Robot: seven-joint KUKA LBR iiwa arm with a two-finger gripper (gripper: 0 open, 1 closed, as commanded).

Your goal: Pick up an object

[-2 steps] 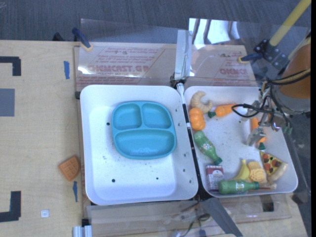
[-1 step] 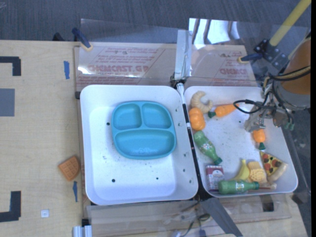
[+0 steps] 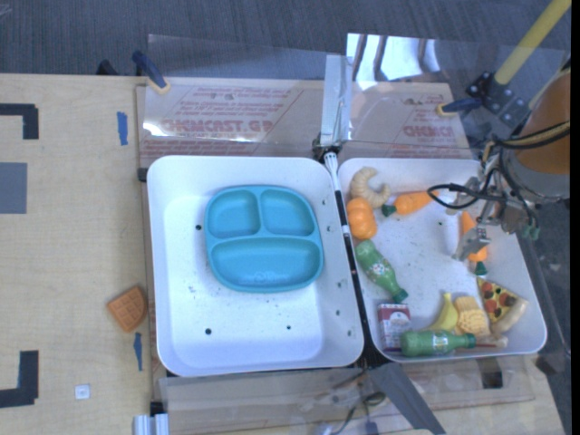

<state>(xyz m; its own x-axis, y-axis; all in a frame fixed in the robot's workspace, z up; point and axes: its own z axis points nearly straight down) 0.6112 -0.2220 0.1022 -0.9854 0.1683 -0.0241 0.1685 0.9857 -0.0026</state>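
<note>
Two shallow white bins are seen side by side on the counter [image 3: 63, 243]. In the left bin [image 3: 172, 333] a blue divided plate [image 3: 264, 238] is laid. The right bin [image 3: 526, 333] is filled with toy food: a ginger root [image 3: 367, 185] and a small pumpkin [image 3: 361, 218] at the far left, a carrot [image 3: 413, 203] beside them, a green bottle [image 3: 380, 271] in the middle, a second green bottle [image 3: 437, 342] along the near wall, a red carton [image 3: 392, 322], a banana [image 3: 444, 313] and a pizza slice [image 3: 501, 302] near right. The tool [image 3: 475, 246] is lowered at the right bin's far right, over an orange item [image 3: 479, 265]; how far it is opened cannot be told. A waffle piece [image 3: 128, 308] is left on the counter.
</note>
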